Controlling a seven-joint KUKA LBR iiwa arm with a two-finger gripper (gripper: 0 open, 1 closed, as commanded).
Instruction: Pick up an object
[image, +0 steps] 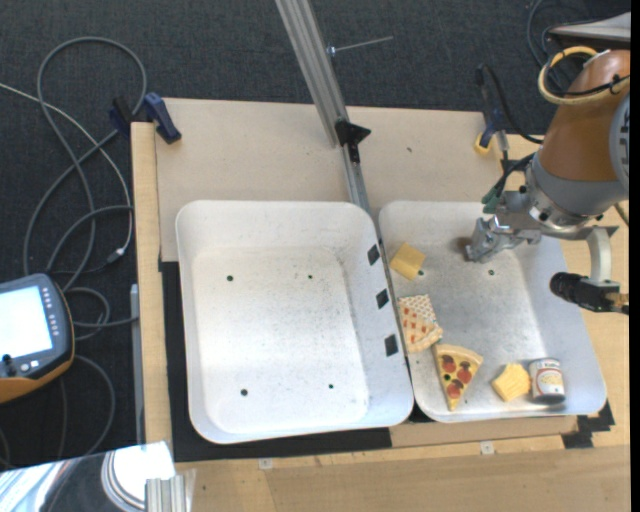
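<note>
two shallow white plastic bins (270, 410) sit side by side; five toy foods lie in the right one. grey arm's gripper (482, 243) hovers at twelve o'clock there, jaws unreadable. nearest target, pale yellow cheese block (407, 262), sits at nine o'clock from it, probably scattered for easy picking.

Arm (585, 120): rounded orange band above a grey wrist section. Metallic grey gripper (483, 246) assembly below. Black cabling loops over the upper casing.

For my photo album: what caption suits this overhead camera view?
Robot's end effector hovers over the right bin, which holds toy food including a pizza slice and a can.
</note>
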